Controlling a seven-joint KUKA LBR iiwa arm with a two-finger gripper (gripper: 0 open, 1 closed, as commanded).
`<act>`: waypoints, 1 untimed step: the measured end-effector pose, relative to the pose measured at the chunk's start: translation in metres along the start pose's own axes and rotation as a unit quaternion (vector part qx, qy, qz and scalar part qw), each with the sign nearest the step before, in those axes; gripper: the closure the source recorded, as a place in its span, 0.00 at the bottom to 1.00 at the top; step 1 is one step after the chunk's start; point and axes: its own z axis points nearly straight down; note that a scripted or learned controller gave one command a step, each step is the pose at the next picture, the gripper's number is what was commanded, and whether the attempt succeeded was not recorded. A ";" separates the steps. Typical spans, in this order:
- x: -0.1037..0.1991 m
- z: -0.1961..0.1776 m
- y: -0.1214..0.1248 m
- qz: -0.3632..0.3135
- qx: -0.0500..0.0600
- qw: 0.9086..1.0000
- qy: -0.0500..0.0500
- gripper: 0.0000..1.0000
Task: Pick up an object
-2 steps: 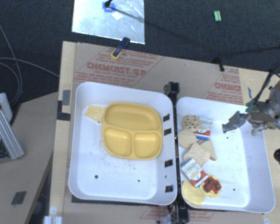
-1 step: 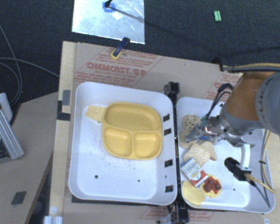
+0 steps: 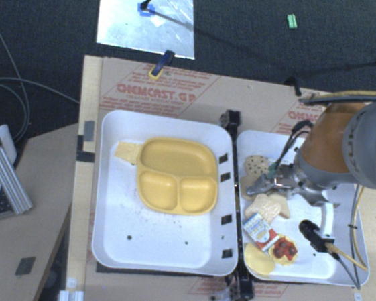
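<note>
The arm (image 3: 351, 141) comes in from the right and its tool (image 3: 263, 186) sits low in the right bin (image 3: 316, 266), right at the far edge of a pale chunk of bread (image 3: 267, 207). Honestly can't tell if the tool is apart or together from this angle, and nothing visibly sits in it. Everything else goes off that bread chunk. A chocolate chip cookie (image 3: 256, 165) lies just beyond it, to the left of the tool. A small blue and white packet (image 3: 256, 226) touches its near side. A red bit of food (image 3: 285, 248) is near it, toward the front right. A round yellow thing (image 3: 258, 259) lies past the packet in the bin's front corner. Well off to the bread's left, the other bin (image 3: 157, 247) holds a yellow divided plate (image 3: 175, 175) with a pale yellow slice (image 3: 127, 152) touching its far left corner.
</note>
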 end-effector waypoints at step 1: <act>-0.010 0.003 -0.041 -0.001 0.007 1.000 0.001 0.00</act>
